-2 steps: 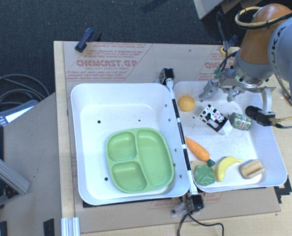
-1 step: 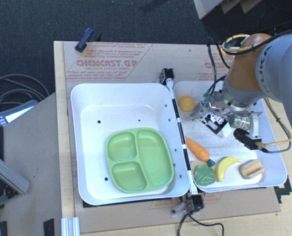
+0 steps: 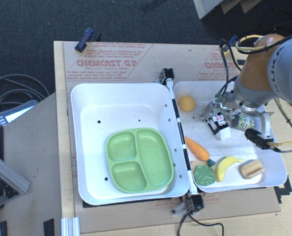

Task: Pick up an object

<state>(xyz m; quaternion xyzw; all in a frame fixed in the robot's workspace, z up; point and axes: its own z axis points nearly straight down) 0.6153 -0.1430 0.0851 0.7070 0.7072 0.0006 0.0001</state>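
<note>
The right bin point(image 3: 278, 173) holds several toy foods. A small orange ball point(image 3: 187, 103) lies near its back left corner. An orange carrot point(image 3: 197, 149) lies along its left wall. At the front sit a green leafy piece point(image 3: 204, 175), a yellow banana point(image 3: 225, 165) and a tan bread roll point(image 3: 251, 168). My gripper point(image 3: 219, 126) is low in the middle of this bin, right of the ball and behind the carrot, and nothing shows in its grasp. A green patterned object point(image 3: 244, 122) lies just to its right, partly hidden under the wrist.
The left bin point(image 3: 87, 102) bears a green divided plate point(image 3: 137, 159). A black clamp point(image 3: 167, 74) sits at the back where the two bins meet. Cables point(image 3: 244, 45) hang around the arm at the right. A blue clip point(image 3: 84, 39) lies on the cardboard at the back left.
</note>
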